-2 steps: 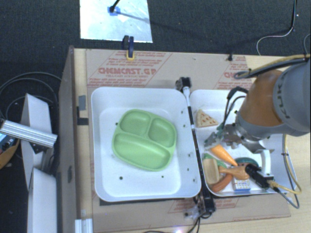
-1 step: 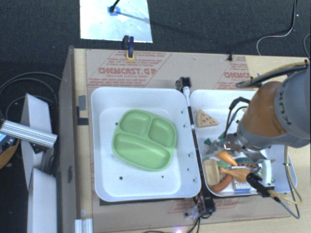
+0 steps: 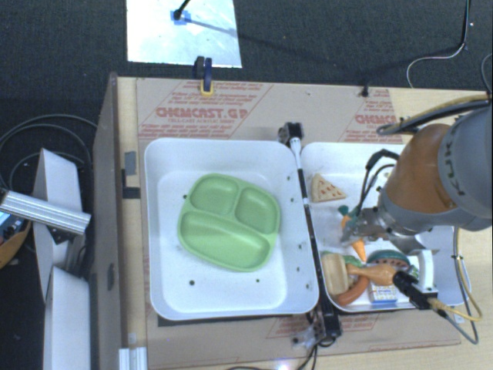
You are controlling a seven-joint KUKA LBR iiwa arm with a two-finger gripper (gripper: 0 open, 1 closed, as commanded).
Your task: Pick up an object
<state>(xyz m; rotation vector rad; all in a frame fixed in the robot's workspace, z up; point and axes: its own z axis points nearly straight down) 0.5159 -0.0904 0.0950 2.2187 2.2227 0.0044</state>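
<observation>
The right bin holds several toy foods: a pizza slice at its upper left, a bread slice, a sausage, a chicken leg and a small box along its near side. My gripper is down in this bin, just right of the divider, over a small orange and green piece. The grey arm with its orange band covers the bin's right half.
The left bin holds a green divided plate. A clamp stands at the bins' far junction and another at the near one. Cardboard lies under the bins.
</observation>
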